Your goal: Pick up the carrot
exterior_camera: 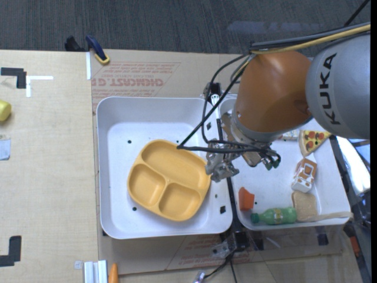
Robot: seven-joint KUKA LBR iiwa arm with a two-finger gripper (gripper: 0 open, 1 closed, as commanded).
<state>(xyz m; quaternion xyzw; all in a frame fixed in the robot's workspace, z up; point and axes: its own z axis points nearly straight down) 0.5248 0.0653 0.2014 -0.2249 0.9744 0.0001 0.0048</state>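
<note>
Left bin (pixel 112 175): yellow divided plate (pixel 169 180) takes the centre and right; bare white floor along the left wall, the upper band and the lower left corner. Pincer (pixel 221 168) sits low over the ridge between bins, at the plate's right edge, black cables strung across that gap. Right bin (pixel 339 208): arm's orange band (pixel 274 93) overhangs the upper left part. Carrot (pixel 245 198) lies near the left wall, green bottle (pixel 274 216) just below it along the front wall, bread slice (pixel 305 206) touching the bottle's right end. Milk carton (pixel 304 175) and pizza slice (pixel 312 140) stand to the right. Bare floor between carrot and carton.
</note>
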